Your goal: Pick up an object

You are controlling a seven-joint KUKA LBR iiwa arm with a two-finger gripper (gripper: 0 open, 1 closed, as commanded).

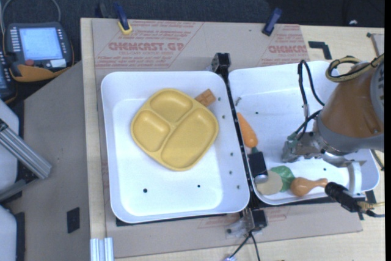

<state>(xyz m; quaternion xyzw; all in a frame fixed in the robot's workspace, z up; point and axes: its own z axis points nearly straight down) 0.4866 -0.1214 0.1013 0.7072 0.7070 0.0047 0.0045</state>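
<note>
Nothing lifted yet. Your end effector (292,153) hangs low just above the green object (285,173) in the right bin (275,79); grip state unreadable.

Broad orange band (354,110) above a grey wrist ring (342,147), black cables (303,91) looping off at ten o'clock, small metallic gripper (297,148) at nine.

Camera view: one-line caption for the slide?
Arm reaches over the right bin near a carrot and green toy; a yellow divided plate lies in the left bin.
</note>
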